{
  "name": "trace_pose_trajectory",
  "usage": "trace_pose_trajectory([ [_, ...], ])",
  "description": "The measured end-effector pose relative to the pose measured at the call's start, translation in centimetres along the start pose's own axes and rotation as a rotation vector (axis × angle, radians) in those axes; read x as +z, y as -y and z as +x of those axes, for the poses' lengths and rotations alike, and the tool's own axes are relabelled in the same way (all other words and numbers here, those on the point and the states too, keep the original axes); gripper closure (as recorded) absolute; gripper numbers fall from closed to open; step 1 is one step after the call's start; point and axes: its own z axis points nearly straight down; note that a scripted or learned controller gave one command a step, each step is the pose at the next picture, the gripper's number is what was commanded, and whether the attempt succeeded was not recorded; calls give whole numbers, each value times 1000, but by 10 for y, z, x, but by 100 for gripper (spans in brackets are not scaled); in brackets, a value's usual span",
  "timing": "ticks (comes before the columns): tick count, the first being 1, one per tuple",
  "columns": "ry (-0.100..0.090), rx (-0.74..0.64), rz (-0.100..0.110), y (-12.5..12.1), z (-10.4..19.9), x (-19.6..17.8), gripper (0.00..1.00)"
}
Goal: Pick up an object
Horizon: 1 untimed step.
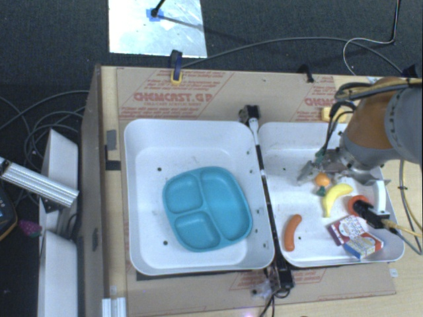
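My gripper (316, 171) hangs low over the middle of the right bin (284, 144), reaching in from the right. Just below it lie a small orange ball (322, 180), a bit of green (320, 191) and a yellow banana (336, 197). The orange ball sits right at the gripper's tip, and whether they touch is unclear. An orange-red sausage (291, 232) lies near the bin's front, left of a red-and-white carton (355, 235). A red item (360, 205) rests beside the banana on the right.
The left bin (149, 150) holds a blue divided plate (207, 207). A black rail (261, 177) divides the two bins. The arm's orange band and grey wrist (373, 127) loom over the right bin's back right corner. Cables trail along the right side.
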Motion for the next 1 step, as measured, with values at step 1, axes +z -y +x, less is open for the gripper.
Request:
trace_pose_trajectory([
  [1,0,0,-3,-1,0,-11,100],
])
